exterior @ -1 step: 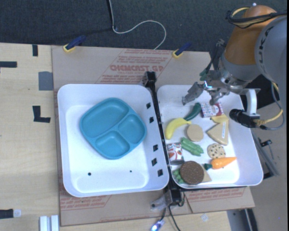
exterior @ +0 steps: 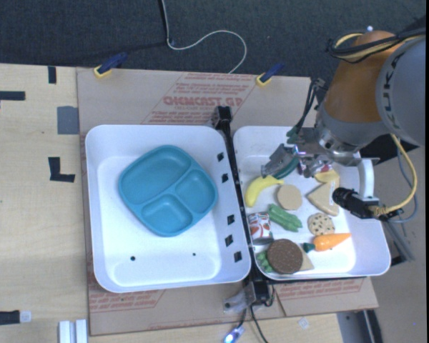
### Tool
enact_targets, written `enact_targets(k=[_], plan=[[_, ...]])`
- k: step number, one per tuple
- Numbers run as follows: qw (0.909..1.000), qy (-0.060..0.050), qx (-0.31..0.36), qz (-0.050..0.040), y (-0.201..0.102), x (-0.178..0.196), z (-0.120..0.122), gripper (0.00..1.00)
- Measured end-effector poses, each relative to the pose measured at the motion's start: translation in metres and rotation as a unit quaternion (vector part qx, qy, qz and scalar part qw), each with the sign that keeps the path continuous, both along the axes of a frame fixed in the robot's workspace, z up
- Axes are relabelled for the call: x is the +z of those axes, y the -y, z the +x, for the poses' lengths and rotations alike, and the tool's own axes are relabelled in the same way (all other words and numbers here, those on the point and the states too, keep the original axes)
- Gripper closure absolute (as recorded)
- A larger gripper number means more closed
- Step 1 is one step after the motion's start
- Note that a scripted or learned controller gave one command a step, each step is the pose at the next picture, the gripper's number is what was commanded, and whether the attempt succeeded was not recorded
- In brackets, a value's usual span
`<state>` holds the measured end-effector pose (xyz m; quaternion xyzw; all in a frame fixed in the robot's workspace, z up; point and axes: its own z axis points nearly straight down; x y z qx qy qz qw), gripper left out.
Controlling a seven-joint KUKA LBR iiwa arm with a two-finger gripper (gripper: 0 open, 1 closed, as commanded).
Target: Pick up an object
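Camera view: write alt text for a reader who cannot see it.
A grey and orange robot arm's gripper hangs over the right bin of toy food, above a banana and pea pod. The left bin holds a blue divided plate.

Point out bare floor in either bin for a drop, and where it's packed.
Left bin: bare strip along the near wall below the blue plate, and a narrow one along its left wall. Right bin: bare back-left corner behind the banana. Crowded: the middle and near end, from the gripper to the carrot and patty.
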<state>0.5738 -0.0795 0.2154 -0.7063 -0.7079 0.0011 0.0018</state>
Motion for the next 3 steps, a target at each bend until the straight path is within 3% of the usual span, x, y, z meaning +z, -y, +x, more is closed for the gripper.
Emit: enact_targets(k=[1, 2, 3], plan=[[1.0, -0.001, 0.0, 0.0003, -0.039, -0.033, -0.034, 0.0], [1.0, 0.0, 0.0, 0.0, -0.038, -0.022, -0.032, 1.0], [1.0, 0.004, 0.002, 0.0003, -0.089, 0.036, -0.034, 1.0]])
